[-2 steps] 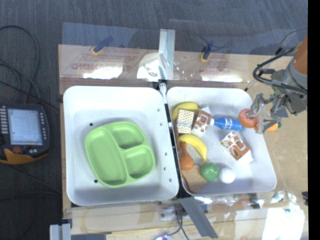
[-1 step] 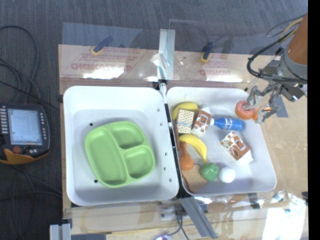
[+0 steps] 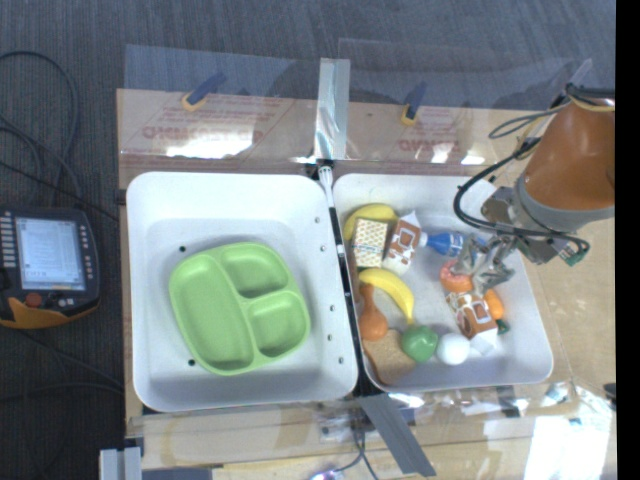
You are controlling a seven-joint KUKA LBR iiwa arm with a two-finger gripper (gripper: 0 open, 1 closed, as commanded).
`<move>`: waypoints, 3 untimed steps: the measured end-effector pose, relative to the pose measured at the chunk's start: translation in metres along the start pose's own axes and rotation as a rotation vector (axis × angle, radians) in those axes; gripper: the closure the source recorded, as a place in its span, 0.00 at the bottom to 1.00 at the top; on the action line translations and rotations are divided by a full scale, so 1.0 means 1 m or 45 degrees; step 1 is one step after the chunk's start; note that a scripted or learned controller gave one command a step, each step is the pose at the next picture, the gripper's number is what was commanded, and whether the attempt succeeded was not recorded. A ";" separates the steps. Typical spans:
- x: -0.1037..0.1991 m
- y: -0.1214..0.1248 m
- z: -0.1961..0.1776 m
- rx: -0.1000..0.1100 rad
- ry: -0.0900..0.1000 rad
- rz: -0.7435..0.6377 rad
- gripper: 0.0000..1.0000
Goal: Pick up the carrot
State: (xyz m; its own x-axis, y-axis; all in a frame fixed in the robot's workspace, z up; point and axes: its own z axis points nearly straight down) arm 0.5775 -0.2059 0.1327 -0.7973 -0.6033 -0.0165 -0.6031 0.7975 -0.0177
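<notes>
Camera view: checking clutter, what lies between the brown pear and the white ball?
A green ball lies between the brown pear and the white ball in the right bin, seen in the camera view.

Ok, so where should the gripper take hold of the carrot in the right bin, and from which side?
Probably its exposed orange end, coming straight down: the carrot lies flat, tucked against a small carton on the view's left, so a sideways approach looks blocked. The gripper is close beside it.
</notes>
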 end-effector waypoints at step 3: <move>0.051 0.040 -0.016 0.013 -0.016 -0.409 1.00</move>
State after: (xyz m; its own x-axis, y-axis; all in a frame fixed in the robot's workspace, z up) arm 0.5126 -0.2050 0.1473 -0.5655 -0.8245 -0.0210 -0.8238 0.5659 -0.0339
